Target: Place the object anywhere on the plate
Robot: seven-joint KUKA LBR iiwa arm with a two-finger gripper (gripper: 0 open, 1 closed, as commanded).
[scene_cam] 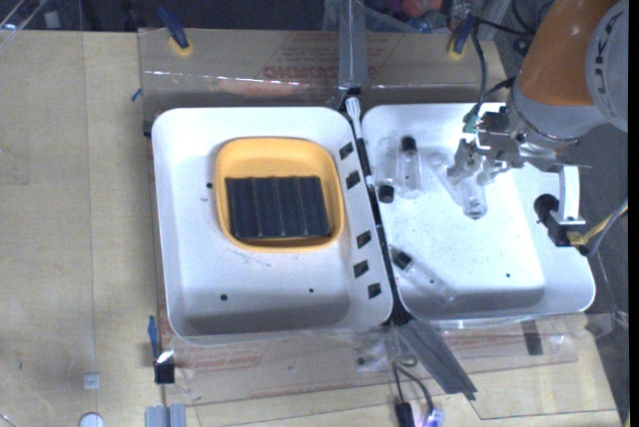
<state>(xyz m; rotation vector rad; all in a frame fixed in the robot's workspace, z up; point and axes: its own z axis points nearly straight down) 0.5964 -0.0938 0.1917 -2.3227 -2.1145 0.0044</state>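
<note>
Two claw point(469, 196) fingers near-shut, nothing betw., over right bin point(519, 265).

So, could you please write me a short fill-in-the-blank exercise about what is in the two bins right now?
1. The yellow plate sits in the ____ bin of the camera view.
2. A dark ribbed object lies on the ____.
3. The tool hangs over the ____ bin.
4. The band above the arm's wrist is ____.

Missing words: left; plate; right; orange
</note>
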